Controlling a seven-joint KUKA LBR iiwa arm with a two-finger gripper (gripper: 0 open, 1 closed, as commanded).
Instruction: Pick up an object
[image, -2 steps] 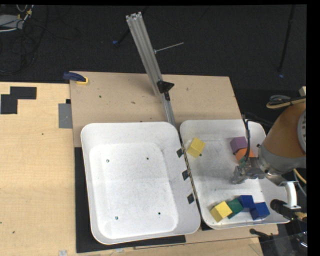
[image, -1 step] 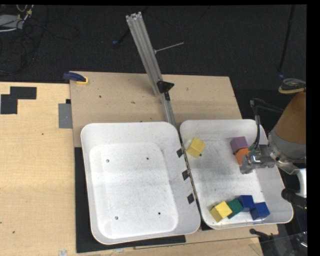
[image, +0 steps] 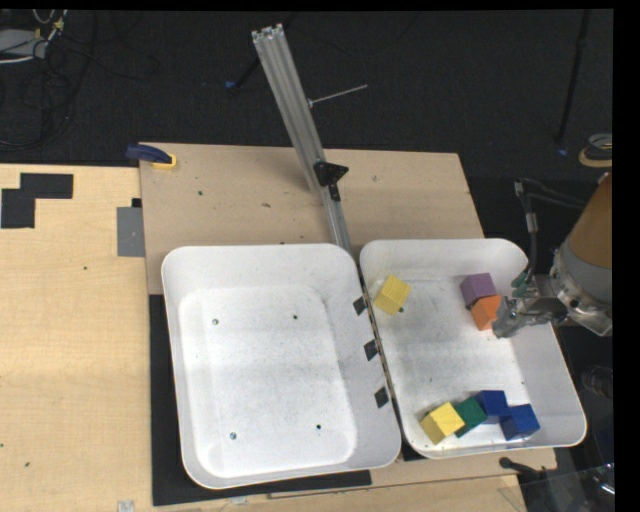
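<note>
At the right rim of the right-hand shallow white plastic bin (image: 545, 400), the metallic two-finger pincer (image: 510, 322) is being held low, reaching in from the right. Whether it is spread or pressed together cannot be told, as the tip is small and blurred. It is lying just beside a small orange block (image: 484, 314), possibly touching it, though contact cannot be confirmed. A matte purple cube (image: 478, 288) is sitting against the orange block on its far side. Behind the pincer, the grey wrist (image: 585, 290) is being shown nearly level, with the orange band (image: 595, 235) rising above it at the view's right.

Farther out in the same bin, a yellow cube (image: 392, 295) is resting tilted near the left wall. Along the near edge a cluster is being displayed: a second yellow block (image: 441, 421), a green block (image: 470, 412) touching it, and two blue blocks (image: 508, 413) close beside. All appear smooth and hard-edged.

The left-hand shallow white bin (image: 190, 275), speckled and rounded at the corners, is lying alongside on the pale wooden bench (image: 240, 195). A ribbed aluminium rail (image: 293, 105) is leaning at a slant behind the bins.
</note>
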